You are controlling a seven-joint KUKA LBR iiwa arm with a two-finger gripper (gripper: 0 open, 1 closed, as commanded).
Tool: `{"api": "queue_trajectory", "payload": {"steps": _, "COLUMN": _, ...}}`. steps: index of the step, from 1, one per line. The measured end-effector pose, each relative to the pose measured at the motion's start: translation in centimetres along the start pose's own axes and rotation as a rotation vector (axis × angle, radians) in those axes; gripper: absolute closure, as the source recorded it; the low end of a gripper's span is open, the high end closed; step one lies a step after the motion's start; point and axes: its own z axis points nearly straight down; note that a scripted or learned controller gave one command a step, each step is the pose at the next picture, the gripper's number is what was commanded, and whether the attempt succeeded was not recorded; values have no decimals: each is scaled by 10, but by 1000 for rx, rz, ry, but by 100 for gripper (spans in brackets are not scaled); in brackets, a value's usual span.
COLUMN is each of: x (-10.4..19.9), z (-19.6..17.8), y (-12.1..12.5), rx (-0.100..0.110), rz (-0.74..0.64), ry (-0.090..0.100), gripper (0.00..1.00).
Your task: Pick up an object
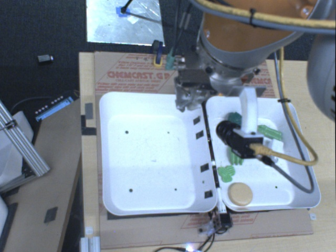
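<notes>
The right bin (302,193) holds a tan round disc (240,193) near its front left corner. A green piece (227,172) lies just behind the disc, and more green pieces (271,132) lie farther back, partly hidden by the arm's black fitting and cable. My gripper (188,96) hangs over the far end of the divider between the two bins, up and left of the green pieces. The big orange and grey wrist (252,25) covers much of it from above. Nothing shows in its grasp.
The left bin (149,161) lies beside the right one, with black clips along the shared divider (206,151). A yellow and grey cable (294,164) loops over the right bin. Both bins rest on a cardboard sheet (131,72).
</notes>
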Motion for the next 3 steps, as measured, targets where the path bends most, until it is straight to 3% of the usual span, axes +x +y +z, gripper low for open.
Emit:
{"api": "queue_trajectory", "payload": {"steps": 1, "x": -7, "z": -19, "y": 51, "rx": -7, "rz": 6, "ry": 0, "gripper": 100}}
{"api": "queue_trajectory", "payload": {"steps": 2, "x": 39, "z": -37, "y": 39, "rx": -5, "rz": -1, "ry": 1, "gripper": 100}}
{"api": "queue_trajectory", "payload": {"steps": 3, "x": -1, "z": 113, "y": 2, "rx": 12, "rz": 8, "ry": -7, "gripper": 100}}
